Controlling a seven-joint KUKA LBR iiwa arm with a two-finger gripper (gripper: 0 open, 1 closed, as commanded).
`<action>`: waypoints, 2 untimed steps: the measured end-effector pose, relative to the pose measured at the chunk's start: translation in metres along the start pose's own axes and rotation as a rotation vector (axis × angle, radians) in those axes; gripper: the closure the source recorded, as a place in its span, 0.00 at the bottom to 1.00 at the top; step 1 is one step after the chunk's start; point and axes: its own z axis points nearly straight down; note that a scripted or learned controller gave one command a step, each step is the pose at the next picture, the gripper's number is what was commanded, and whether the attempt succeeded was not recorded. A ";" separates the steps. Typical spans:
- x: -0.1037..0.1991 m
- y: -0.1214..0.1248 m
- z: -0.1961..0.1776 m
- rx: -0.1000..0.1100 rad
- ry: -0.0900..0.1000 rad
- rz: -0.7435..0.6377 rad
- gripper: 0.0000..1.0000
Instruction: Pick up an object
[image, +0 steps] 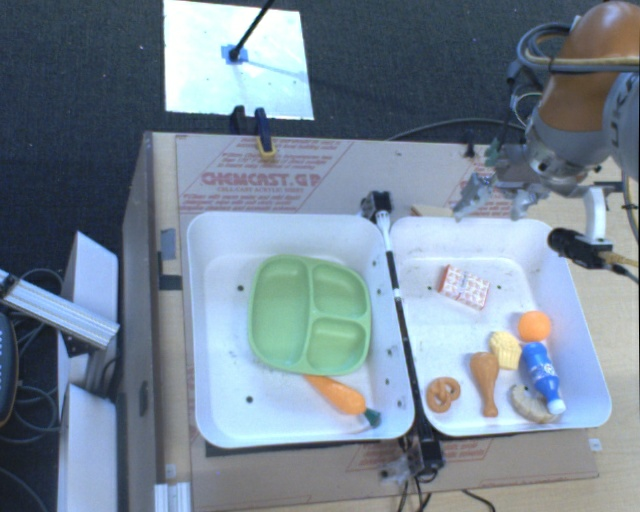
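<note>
My gripper (494, 204) hangs above the back rim of the right bin (580, 300), its two fingers spread apart and open with nothing between them. Below it in that bin lie a pink checkered wafer (465, 287), an orange ball (535, 326), a yellow corn piece (506, 350), a blue bottle (541, 373), a brown drumstick (485, 379), a pretzel (440, 393) and a bread piece (525, 403). The wafer is the nearest to the gripper, a little toward the front and left of it.
The left bin (215, 300) holds a green divided plate (308, 314) and a carrot (340, 395) by its front wall. A black ridge (397, 300) separates the bins. A black fitting (575, 245) sticks in over the right bin's back right corner.
</note>
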 end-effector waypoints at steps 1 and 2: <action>-0.036 0.009 0.158 0.005 0.001 0.002 0.00; -0.077 -0.036 0.165 0.001 -0.001 0.002 0.00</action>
